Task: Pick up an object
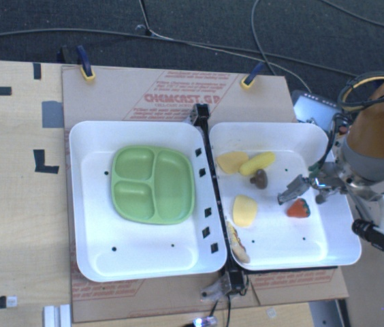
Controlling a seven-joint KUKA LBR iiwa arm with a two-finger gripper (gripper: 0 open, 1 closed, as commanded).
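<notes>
Right bin [328, 251]: claw [306, 193] low over the floor, fingers spread wide, holding nothing. Red object [299, 209], perhaps a toy strawberry, lies just below the claw, ungrasped. Also unlifted: yellow pieces [245, 211], [233, 162], [257, 162]; small brown item [259, 178]. Left bin [83, 251]: green divided plate [154, 184]. Status: pick not yet made; closing and lifting remain.

Two white bins sit side by side: left bin [83, 203] and right bin [335, 247]. One green divided plate [154, 184] lies in the left. Roughly six small food items [244, 210] lie in the right.
</notes>
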